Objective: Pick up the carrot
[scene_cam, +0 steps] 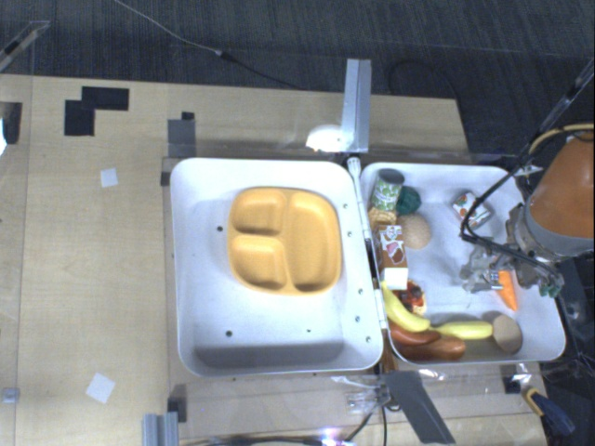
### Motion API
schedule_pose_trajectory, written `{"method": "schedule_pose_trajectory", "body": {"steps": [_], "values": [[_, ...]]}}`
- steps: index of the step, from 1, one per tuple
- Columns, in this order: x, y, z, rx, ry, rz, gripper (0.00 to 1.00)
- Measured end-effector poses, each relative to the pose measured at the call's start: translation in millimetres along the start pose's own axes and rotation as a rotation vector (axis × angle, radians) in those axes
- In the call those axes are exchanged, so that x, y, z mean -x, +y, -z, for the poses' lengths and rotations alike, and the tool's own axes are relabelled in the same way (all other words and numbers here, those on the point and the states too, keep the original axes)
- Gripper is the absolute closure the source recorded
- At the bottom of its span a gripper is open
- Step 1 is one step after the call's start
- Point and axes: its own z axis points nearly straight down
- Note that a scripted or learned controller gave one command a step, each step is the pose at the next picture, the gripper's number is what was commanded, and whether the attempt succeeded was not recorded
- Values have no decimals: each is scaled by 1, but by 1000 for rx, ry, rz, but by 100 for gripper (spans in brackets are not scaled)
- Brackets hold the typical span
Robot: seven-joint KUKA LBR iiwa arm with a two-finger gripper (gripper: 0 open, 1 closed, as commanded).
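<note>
Arm (562,198) comes in from the right, over the right bin (437,170); orange band sits above the wrist at the right edge of frame. Gripper (485,275) is down in the right half of that bin, metal fingers pointing left/near. Carrot (508,289) lies on the bin floor just right of the fingertips, touching or nearly touching the gripper body, long axis running far-to-near w/ a slight tilt. Jaw state: cannot tell, too small and cluttered w/ cables to read the gap, and carrot isn't visibly between the fingers, so no grasp confirmed. Rest of the right bin: green can-like item (388,193) at the far-left corner, dark green blob beside it, tan roundish item (416,232) nearer, small packages along the left wall. Near edge: banana (403,310) curving along the left-near corner, second yellow piece (465,329) to its right, red-brown sausage (428,345) below them, beige round item (507,333) at the near-right corner. Small red/white object (463,204) far-centre, apart from the gripper. Left bin (200,249) holds a yellow compartment plate (284,240), roughly centred, slightly toward the far side.
</note>
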Motion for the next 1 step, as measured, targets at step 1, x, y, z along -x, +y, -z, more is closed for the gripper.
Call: {"method": "schedule_pose_trajectory", "body": {"steps": [1], "values": [[-48,32,-5,6,17,216,100]]}}
